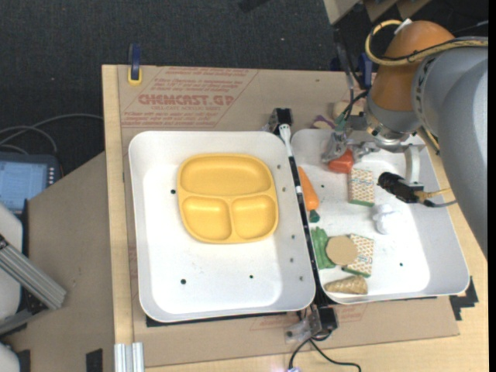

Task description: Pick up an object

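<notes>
Red piece (pixel 339 162) sits in the upper left corner of the right bin (pixel 434 273), and that's the one to watch. The gripper (pixel 339 146) is right on top of it, touching or very nearly so; whether the gripper is spread or closed on it I cannot tell from this angle. The grey arm (pixel 457 107) with its orange band fills the upper right of the frame.

Moving outward, just to the lower right of the red piece lies a patterned packet (pixel 362 184). To the lower left, an orange carrot (pixel 308 191) runs along the bin's left wall. Further down, a small white thing (pixel 382 218) lies near the middle of the bin. Below that comes a cluster: a green piece (pixel 318 246) against the left wall, a round tan disc (pixel 341 249) touching it, and a second patterned packet (pixel 364 256) partly under the disc. At the bin's bottom edge lies a tan cone (pixel 346 287) on its side.

Over in the left bin (pixel 155 273), a yellow divided plate (pixel 229 196) rests flat in the upper middle, well apart from the action. Both bins stand on a brown cardboard sheet (pixel 194 95), with a blue clamp (pixel 136 62) at its upper left corner.
</notes>
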You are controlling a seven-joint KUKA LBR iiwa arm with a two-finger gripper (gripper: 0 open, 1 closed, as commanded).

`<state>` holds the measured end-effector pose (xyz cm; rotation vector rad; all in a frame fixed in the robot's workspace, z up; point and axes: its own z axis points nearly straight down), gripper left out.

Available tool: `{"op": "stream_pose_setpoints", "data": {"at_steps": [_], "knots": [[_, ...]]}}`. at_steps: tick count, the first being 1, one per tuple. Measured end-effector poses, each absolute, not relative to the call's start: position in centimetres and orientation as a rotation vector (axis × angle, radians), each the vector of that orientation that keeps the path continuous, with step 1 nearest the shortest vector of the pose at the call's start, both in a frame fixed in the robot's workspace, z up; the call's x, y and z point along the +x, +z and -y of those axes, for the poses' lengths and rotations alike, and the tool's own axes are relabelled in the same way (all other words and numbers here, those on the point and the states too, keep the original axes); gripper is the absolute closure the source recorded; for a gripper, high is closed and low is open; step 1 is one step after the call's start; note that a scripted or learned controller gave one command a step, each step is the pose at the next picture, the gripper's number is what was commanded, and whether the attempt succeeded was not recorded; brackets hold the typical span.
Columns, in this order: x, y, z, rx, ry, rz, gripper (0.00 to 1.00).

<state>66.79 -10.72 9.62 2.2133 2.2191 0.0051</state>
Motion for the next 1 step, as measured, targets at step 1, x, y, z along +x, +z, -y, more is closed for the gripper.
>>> {"op": "stream_pose_setpoints", "data": {"at_steps": [1], "knots": [[62.2, 18.94, 6.05, 2.218, 0.003, -2.226, 1.0]]}}
